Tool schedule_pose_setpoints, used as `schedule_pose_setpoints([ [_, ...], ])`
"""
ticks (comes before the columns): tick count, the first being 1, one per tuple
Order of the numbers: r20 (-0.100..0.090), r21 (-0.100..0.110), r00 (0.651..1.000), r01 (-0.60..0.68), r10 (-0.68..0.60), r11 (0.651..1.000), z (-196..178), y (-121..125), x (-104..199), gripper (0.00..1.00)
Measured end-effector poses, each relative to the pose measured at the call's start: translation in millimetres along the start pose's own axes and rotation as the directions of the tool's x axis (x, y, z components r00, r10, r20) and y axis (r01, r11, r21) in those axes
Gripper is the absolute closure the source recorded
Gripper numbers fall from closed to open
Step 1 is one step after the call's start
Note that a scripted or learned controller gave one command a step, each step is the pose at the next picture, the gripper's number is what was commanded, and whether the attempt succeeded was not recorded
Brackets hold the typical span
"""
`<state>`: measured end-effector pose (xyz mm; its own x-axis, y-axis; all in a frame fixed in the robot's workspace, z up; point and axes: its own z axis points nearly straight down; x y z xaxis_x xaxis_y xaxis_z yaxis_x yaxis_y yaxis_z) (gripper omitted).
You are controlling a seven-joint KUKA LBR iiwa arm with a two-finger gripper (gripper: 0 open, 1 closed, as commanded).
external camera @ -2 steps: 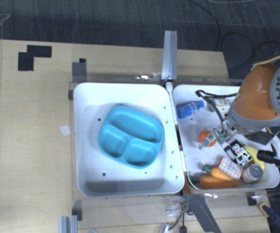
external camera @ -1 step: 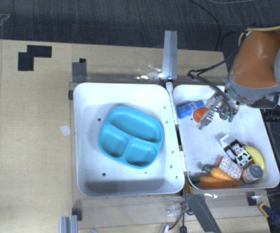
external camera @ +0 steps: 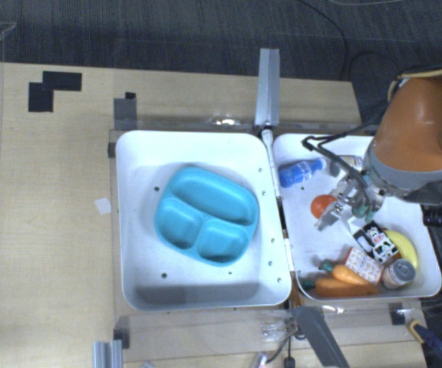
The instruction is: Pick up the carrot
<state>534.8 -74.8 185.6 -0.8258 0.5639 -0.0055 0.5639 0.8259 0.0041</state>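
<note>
1. Here, the grey arm [external camera: 424,140] with its orange band reaches in from the right over the right bin [external camera: 301,240], its hand [external camera: 342,205] hanging low above the bin's middle.
2. Whether the hand is open or closed cannot be told from this slanted overhead view; nothing can be seen between its fingers.
3. The carrot [external camera: 345,282] lies on its side along the near wall of the right bin, well apart from the hand, its green end pointing left.
4. Just beside the hand, on its left, sits a small red-orange round object [external camera: 323,204]; a blue bottle [external camera: 301,172] lies farther back near the bin's left wall.
5. A yellow banana [external camera: 404,245], a black-and-white patterned item [external camera: 377,240], a small printed packet [external camera: 363,263] and a can [external camera: 397,274] crowd the bin's near right corner, close to the carrot.
6. In the left bin [external camera: 140,205] a blue divided plate [external camera: 206,214] rests tilted, on the pale wooden worktop [external camera: 44,221].
</note>
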Motion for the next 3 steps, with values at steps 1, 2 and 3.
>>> schedule_pose_setpoints([
  [1,0.006,0.000,0.874,0.486,-0.486,0.874,-22.1,10.2,-40.6,1.00],
  [2,0.005,0.000,0.900,0.437,-0.437,0.900,-8.3,8.7,-101.0,1.00],
  [3,0.006,-0.001,0.913,0.407,-0.407,0.913,20.9,47.2,-123.5,1.00],
])
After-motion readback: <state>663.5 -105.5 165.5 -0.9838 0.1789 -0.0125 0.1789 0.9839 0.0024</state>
